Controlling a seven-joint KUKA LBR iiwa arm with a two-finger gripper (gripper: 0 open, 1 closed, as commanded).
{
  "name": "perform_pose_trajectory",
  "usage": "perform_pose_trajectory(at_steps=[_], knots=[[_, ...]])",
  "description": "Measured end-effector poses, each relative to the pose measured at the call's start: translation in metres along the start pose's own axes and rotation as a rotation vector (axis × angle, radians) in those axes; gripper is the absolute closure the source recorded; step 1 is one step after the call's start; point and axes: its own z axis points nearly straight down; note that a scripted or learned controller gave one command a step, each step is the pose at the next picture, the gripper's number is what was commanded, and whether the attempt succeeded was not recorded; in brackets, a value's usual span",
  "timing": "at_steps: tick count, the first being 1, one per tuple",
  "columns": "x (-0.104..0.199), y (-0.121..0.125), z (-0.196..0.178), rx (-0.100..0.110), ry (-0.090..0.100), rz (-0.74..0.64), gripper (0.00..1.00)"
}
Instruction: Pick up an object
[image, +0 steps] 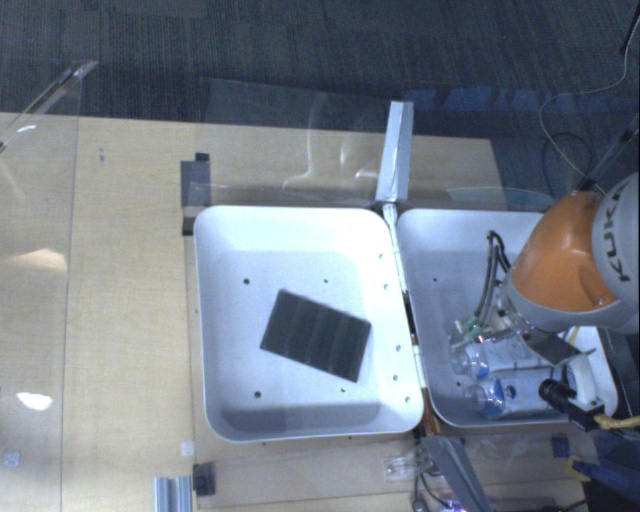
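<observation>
A flat dark grey rectangular pad (316, 335) lies tilted in the middle of the left bin (225, 250). My gripper (478, 345) is low in the right bin (440, 260), near its front, under the orange-banded wrist. Just below it, by the bin's front wall, lies a clear plastic object with blue parts (488, 397). It sits close to the gripper, and I cannot make out whether they touch.
A metal divider post (396, 150) stands upright behind the seam between the two bins. Cables (492, 270) hang from the wrist over the right bin. Wooden bench top (100, 300) stretches to the left of the bins.
</observation>
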Motion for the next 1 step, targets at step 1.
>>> perform_pose_trajectory(at_steps=[1], knots=[[-0.0002, -0.0083, 0.0222, 0.018, 0.005, -0.059, 1.00]])
